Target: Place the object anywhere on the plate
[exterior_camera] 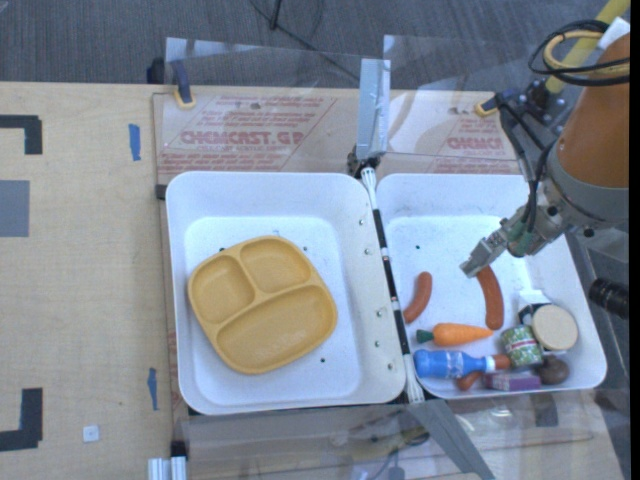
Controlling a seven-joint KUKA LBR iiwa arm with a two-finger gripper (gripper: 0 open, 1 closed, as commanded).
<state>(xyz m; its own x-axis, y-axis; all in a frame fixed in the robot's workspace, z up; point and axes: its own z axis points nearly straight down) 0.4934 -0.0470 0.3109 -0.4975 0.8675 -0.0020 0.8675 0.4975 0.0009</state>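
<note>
- Two white bins are seen side by side on a wooden bench (80,298).
- The yellow sectioned plate (263,303) is laid in the left bin (190,208).
- The gripper (487,255) is held over the right bin (440,193), fingers spread, nothing between them.
- A sausage (490,298) lies at its 6 o'clock; another sausage (418,296), a carrot (462,334) and a blue bottle (450,364) lie toward 7 o'clock.

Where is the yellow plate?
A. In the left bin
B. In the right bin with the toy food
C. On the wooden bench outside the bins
A: the plate lies alone in the left bin, while the toy food sits in the right bin.
</note>
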